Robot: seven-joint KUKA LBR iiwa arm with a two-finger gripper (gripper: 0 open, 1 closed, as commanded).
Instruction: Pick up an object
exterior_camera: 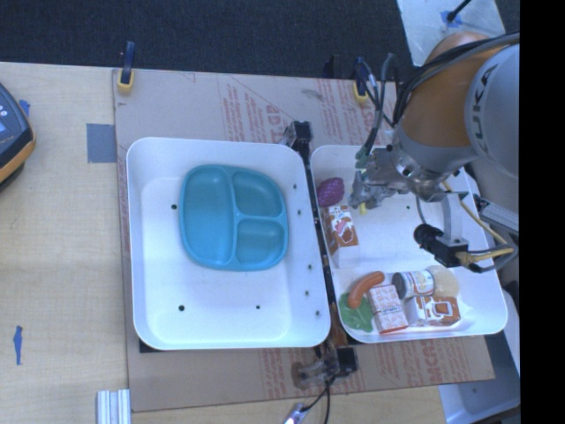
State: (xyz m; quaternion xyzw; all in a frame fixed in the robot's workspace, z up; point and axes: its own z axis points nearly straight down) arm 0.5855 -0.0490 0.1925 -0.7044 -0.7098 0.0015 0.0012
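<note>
Two bins (146, 237): left holds blue plate (234, 216); right, small food items (402, 303)

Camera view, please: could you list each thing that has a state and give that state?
Blue divided plate: upright, flat in the left bin.
Small box: lying flat in the right bin, near the divider.
Purple item: resting at the right bin's upper left.
Jar: on its side.
Gripper: low above the right bin.
</note>
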